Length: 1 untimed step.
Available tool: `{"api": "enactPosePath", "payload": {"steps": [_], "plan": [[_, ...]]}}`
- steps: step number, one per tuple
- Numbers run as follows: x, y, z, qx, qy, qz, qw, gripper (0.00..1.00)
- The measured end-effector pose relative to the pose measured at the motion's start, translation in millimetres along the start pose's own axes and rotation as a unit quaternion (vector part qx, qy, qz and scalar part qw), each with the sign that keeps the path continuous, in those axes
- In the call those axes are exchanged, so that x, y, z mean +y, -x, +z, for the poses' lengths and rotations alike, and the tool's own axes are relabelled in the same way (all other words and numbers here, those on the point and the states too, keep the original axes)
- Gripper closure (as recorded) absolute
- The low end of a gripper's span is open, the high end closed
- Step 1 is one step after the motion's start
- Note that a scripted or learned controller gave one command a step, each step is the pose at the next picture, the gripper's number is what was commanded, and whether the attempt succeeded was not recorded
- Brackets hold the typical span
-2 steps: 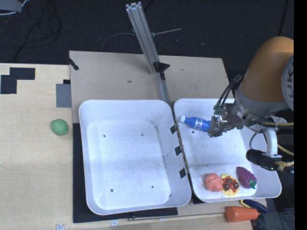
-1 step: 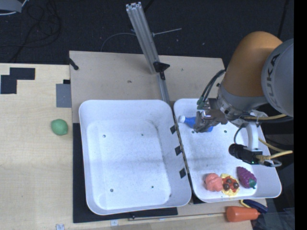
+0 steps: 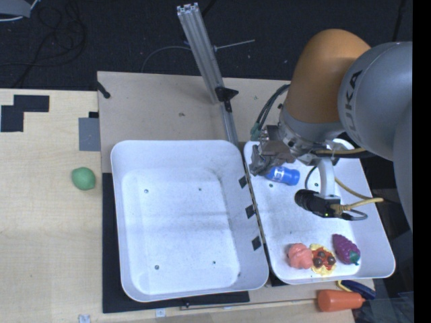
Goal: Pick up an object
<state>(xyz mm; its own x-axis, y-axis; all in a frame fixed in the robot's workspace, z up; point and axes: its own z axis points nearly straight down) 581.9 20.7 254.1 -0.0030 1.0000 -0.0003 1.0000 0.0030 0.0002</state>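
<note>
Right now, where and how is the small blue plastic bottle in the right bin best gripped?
Probably across its middle, from straight above: the small blue plastic bottle lies on its side on the right white bin floor, so closing across the narrow round body suits.

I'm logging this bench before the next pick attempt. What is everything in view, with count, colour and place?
left bin: one, white, on the view's left
right bin: one, white, touching the left bin's side
blue cylinder: one, blue, far part of the right bin, right beside the gripper
pink-orange toy: one, pink-orange, near edge of the right bin
yellow-red toy: one, yellow and red, between the pink-orange and purple toys
purple toy: one, purple, near edge of the right bin
green ball: one, green, on the bench left of both bins
orange toy: one, orange, outside the right bin's near edge
metal rail: one, silver, slanting behind the bins
arm: one, grey with orange band, from the right
gripper: one, dark, over the right bin's far-left corner
</note>
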Motion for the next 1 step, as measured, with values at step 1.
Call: {"api": "enactPosePath", "payload": {"steps": [1], "plan": [[26.7,-40.0,-0.1,0.000,0.000,0.001,1.0000,1.00]]}}
